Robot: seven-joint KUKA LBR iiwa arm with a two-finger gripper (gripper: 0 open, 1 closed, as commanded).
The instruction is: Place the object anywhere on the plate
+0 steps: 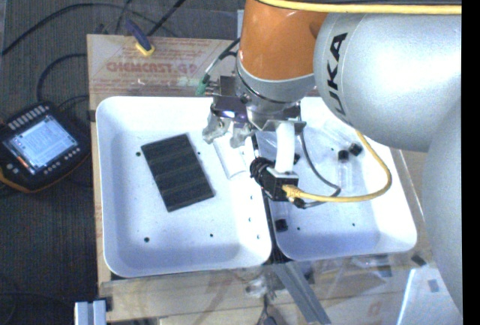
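White bins sit side by side on the worktop. The left bin (120,241) has a black ridged plate (177,171) lying flat in it. Past the plate, the hand (225,132) hangs over the left bin's far right part. I cannot tell how the hand is set or where the object is.

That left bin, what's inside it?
In the left bin a dark ribbed slab lies flat on the white floor. The arm hangs over the bin's right side, so whatever is beneath the gripper is covered.
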